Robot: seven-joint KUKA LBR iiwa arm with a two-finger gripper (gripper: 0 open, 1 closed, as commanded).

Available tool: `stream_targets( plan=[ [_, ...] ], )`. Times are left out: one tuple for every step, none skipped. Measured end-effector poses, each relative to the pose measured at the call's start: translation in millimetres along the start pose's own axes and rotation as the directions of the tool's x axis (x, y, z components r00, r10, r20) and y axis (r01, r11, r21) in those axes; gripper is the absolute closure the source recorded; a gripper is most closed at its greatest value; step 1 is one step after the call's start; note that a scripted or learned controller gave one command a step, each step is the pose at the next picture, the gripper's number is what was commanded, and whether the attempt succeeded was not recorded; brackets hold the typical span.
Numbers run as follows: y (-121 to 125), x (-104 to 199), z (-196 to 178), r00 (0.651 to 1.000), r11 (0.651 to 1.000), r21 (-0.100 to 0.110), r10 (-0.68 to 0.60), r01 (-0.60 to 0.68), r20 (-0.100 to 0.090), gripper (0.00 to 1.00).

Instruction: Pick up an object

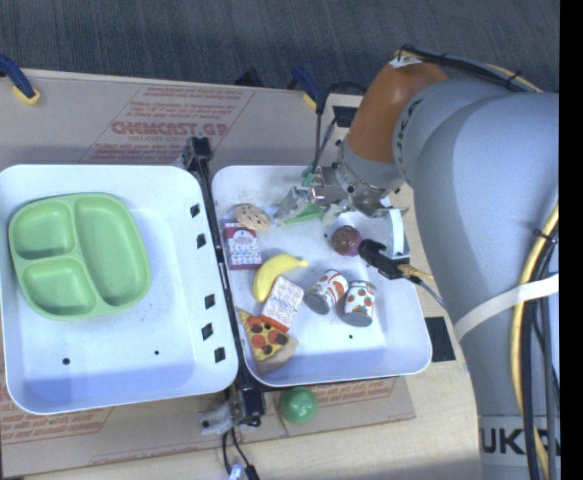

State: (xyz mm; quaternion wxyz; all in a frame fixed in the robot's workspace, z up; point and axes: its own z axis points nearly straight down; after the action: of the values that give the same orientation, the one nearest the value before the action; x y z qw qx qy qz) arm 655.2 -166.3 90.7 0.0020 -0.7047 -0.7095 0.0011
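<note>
Gripper (323, 196) low at the right bin's (407, 340) far edge, grip state cannot be told | banana (276, 271) mid-bin among cookie (252, 216), small box (242, 246), two cans (344, 296), pizza slice (267, 338), brown ball (345, 238) | green tray (76, 254) in left bin (101, 373) | green ball (297, 405) outside on cardboard.

Dark grey ribbed carpet floor (171, 18) beyond bench. Light wooden bench (441, 408) under brown printed cardboard sheet (161, 118), held by blue clamps (16, 76).

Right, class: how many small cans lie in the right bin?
2, side by side near the right bin's front right: one can tipped over, one can just right of it. The arm may hide others.
</note>
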Motion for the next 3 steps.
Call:
stream_targets(
  plan=[
    [0.4, -0.1, -11.3, 1.0, 1.0, 0.002, -0.003, 0.003, 0.0, 1.0],
    [2.6, 94.2, -102.9, 1.0, 1.0, -0.006, 0.0, 0.0, -0.001, 1.0],
    [-71.1, 86.0, -135.7, 1.0, 1.0, -0.003, 0.003, -0.003, 0.001, 1.0]
  ],
)
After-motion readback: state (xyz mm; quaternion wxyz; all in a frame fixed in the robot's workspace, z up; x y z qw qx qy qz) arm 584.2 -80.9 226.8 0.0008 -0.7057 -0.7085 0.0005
